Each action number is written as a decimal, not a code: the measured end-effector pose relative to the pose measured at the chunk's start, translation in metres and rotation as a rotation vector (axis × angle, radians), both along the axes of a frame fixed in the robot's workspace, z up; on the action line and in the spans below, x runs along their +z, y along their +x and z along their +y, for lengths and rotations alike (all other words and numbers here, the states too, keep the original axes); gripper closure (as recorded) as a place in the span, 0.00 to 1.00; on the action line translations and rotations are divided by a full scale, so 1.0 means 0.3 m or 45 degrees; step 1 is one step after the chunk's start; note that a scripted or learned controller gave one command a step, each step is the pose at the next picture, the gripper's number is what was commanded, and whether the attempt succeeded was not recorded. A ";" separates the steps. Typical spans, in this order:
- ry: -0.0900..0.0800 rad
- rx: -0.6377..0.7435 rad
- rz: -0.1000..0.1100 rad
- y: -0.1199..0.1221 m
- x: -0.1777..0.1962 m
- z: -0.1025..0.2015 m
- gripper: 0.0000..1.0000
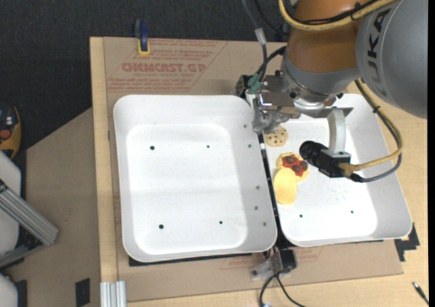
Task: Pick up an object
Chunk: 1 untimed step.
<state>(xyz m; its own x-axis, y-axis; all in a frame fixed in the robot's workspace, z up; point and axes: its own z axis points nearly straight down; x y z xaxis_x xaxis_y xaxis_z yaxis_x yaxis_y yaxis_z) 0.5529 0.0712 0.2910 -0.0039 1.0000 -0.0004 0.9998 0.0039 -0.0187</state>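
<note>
Nothing lifted yet: gripper [270,121] low over the right bin [367,221] by its left wall (finger state impossible to tell), just above a round cracker [275,138], with red-and-yellow piece [293,164] and yellow lump [285,187] lying nearby.

The arm [353,34] hides the right bin's [340,227] far end.

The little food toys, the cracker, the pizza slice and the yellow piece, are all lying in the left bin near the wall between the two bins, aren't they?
Not quite. The camera view shows the cracker, the pizza slice and the yellow piece lying in the right bin, not the left one. They do lie near the wall between the two bins.
</note>
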 end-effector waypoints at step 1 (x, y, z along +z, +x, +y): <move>0.004 -0.001 -0.043 0.005 0.419 0.057 1.00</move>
